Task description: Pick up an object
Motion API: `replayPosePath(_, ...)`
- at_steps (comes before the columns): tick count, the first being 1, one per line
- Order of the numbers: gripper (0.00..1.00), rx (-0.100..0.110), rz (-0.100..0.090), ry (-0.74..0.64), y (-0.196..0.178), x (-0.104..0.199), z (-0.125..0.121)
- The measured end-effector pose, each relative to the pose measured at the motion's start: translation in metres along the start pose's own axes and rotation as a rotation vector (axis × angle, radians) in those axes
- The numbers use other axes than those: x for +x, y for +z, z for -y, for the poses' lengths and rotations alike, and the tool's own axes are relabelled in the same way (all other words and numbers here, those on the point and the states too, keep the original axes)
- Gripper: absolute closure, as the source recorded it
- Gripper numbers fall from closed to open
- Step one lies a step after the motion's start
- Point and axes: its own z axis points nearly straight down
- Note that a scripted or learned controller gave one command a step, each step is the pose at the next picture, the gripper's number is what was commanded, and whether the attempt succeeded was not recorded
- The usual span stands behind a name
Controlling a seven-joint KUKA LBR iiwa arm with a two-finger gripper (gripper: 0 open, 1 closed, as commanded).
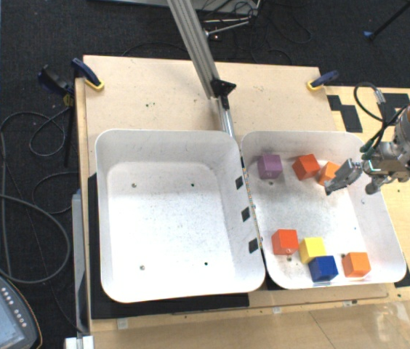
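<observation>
The right bin (379,217) holds several small blocks. At its back lie a purple cube (269,166), an orange cube (306,166) and a smaller orange block (328,171). Near the front sit a red-orange cube (285,241), a yellow cube (311,249), a blue cube (323,267) and another orange cube (355,264). My gripper (358,181) hangs over the bin's back right part, open, with nothing between its fingers. Its left finger (340,177) is just beside the smaller orange block.
The left bin (110,195) stands beside the right one on the wooden bench. A metal pole (194,38) slants down to the bench behind the bins. Clamps sit at the bench's back corners (87,73).
</observation>
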Motion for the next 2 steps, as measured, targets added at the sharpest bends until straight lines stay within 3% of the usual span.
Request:
replayPosePath(1,0.00,-0.004,0.001,0.002,-0.002,0.000,0.000)
replayPosePath(2,0.00,0.000,0.000,0.003,0.043,-0.002,0.005)
